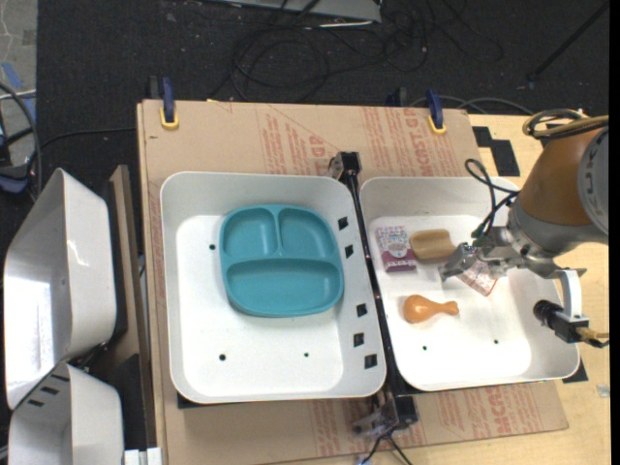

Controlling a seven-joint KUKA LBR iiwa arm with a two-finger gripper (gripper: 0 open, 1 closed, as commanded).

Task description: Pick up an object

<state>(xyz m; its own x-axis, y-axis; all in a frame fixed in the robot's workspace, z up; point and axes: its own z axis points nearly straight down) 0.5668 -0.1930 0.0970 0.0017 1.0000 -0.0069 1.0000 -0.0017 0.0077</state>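
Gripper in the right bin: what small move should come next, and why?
Probably a short lift straight up to test the grasp. The gripper sits low over a small pink-and-white packet, beside the tan block and above the orange drumstick-shaped toy. Whether it actually grips the packet isn't clear.

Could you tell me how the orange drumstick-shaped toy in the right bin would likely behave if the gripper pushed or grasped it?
The orange drumstick-shaped toy lies on its side on the right bin floor; its rounded bulb suggests it may roll or pivot when nudged. Its glossy surface looks slippery, so fingers might slide off. It appears small, probably light.
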